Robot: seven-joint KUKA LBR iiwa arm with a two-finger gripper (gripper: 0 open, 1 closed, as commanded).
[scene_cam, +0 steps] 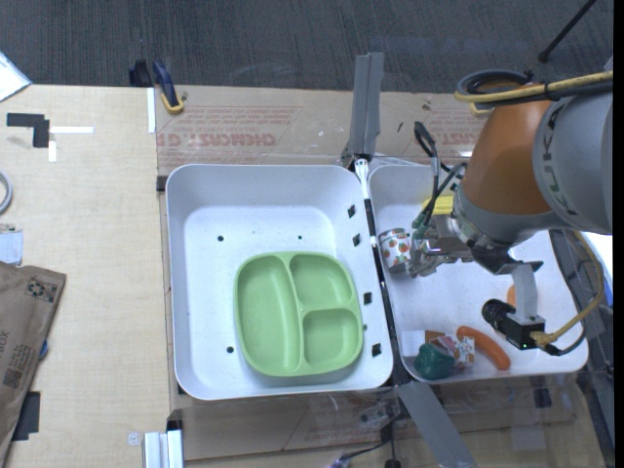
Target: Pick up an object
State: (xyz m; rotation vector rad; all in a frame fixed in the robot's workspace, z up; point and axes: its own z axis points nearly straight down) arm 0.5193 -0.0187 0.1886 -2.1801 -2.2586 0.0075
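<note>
- White right bin (pixel 546 359): we see the gripper (pixel 417 257) low at its 9 o'clock wall, right beside a small patterned cup (pixel 393 250).
- Cup sits at the gripper's 9 o'clock, touching or nearly.
- Grip state: can't tell from here.

Grey arm (pixel 585 154) with black lettering, broad orange band (pixel 507 159), yellow cable (pixel 526 88) looped above, black cable, metal gripper (pixel 421 253)
</note>
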